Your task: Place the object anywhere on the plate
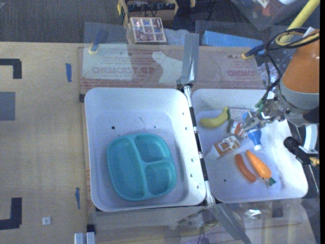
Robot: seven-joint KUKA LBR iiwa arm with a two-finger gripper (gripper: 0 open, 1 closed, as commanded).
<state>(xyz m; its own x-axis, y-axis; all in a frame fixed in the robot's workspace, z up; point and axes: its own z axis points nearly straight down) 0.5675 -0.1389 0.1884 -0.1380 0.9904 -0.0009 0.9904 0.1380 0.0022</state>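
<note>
— Where are the toys kept?
— A banana [215, 118], a carrot [260, 165] and more are seen in the right bin [299, 187]. The plate [141, 165] is set in the left bin [101, 116].
— Is anything held by the gripper [254, 120]?
— That cannot be told.

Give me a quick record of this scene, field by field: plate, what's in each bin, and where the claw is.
plate: teal divided plate, nothing on it
left bin: holds the plate
right bin: holds banana, carrot, red sausage, small carton, blue-and-white item
claw: low over the right bin's far side, near the banana; finger state unclear
task status: no object on the plate yet
</note>
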